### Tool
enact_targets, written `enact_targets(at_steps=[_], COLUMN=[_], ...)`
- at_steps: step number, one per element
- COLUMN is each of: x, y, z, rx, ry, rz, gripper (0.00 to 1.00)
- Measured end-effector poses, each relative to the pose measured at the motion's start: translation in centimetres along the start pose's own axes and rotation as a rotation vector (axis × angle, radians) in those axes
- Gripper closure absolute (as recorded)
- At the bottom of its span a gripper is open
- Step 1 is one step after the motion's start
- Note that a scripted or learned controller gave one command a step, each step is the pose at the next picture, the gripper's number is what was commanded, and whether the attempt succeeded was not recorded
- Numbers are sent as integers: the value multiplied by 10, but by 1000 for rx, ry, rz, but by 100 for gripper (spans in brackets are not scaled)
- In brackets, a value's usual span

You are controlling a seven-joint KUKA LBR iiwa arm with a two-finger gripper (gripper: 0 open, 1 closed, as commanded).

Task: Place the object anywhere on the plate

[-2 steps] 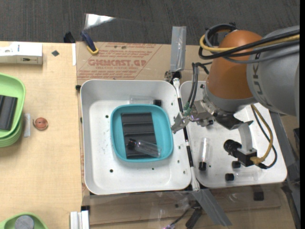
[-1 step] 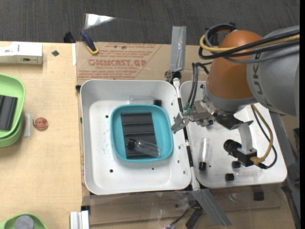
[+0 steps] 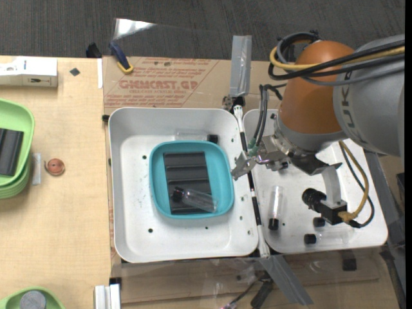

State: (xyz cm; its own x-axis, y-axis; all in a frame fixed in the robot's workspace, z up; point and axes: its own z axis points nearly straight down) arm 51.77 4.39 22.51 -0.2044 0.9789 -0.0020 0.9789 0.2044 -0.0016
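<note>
Tube (image 3: 193,197) lies on the teal plate (image 3: 159,172) in the left bin (image 3: 129,237), long axis slanting toward the plate's near right corner. Gripper (image 3: 243,165) hangs over the bins' shared rim, just right of the plate; its state I cannot tell.

Teal plate (image 3: 223,172) — white bins (image 3: 129,224)

Two white bins (image 3: 129,237) on wooden bench (image 3: 58,237)

Clear tube (image 3: 193,197) flat on teal plate (image 3: 158,172)
</note>
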Motion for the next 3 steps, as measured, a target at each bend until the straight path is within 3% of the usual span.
enact_targets(at_steps=[2, 3], x=[0, -50], y=[0, -38], z=[0, 35], rx=[0, 4], ry=[0, 2], rz=[0, 26], gripper=[0, 0])
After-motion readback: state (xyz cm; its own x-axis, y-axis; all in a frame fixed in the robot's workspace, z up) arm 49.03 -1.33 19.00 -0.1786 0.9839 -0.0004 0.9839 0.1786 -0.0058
